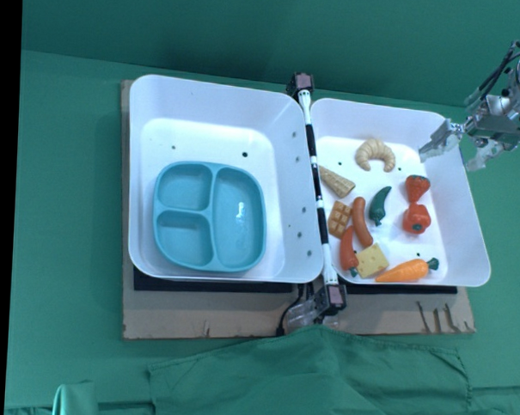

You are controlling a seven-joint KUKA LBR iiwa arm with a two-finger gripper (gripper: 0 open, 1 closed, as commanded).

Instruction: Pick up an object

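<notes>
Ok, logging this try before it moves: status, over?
End effector open, holding nothing, above right bin's far right corner. Nearest items croissant and red pepper, untouched. Nothing in the way.

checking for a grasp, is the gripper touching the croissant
Apart. The camera view shows the gripper at the bin's right rim, white floor between it and the croissant.

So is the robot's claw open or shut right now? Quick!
Gripper: open, holding nothing, above the far right corner of the right bin.
</notes>
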